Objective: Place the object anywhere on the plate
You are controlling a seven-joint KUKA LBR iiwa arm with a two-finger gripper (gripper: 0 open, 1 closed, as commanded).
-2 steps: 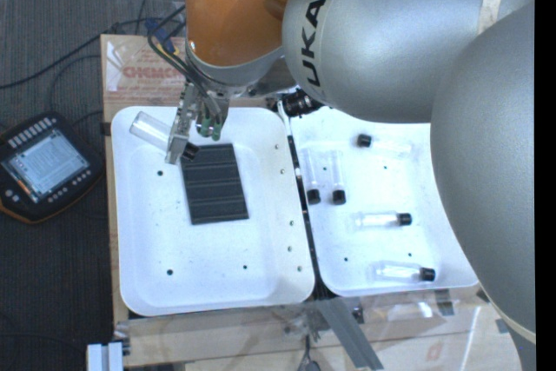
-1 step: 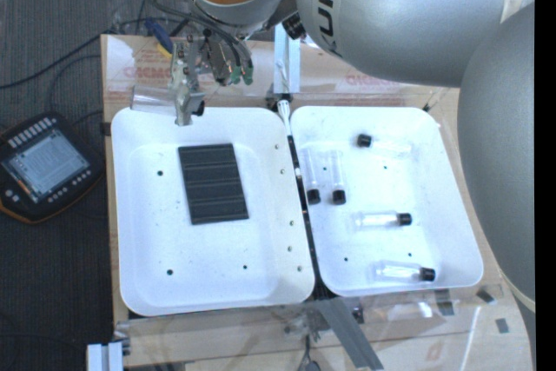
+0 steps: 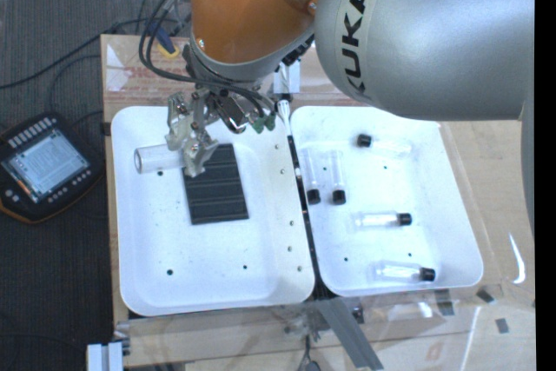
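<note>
Clear vial (image 3: 155, 158): lying on its side in the left bin (image 3: 148, 274), just left of the dark ribbed plate (image 3: 216, 184), off it. Gripper (image 3: 193, 145): over the plate's upper-left corner, fingers closed around the vial's right end.

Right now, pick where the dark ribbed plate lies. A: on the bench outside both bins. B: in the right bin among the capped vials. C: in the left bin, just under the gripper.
C: the dark ribbed plate lies flat in the left bin, with the gripper at its upper edge.
</note>
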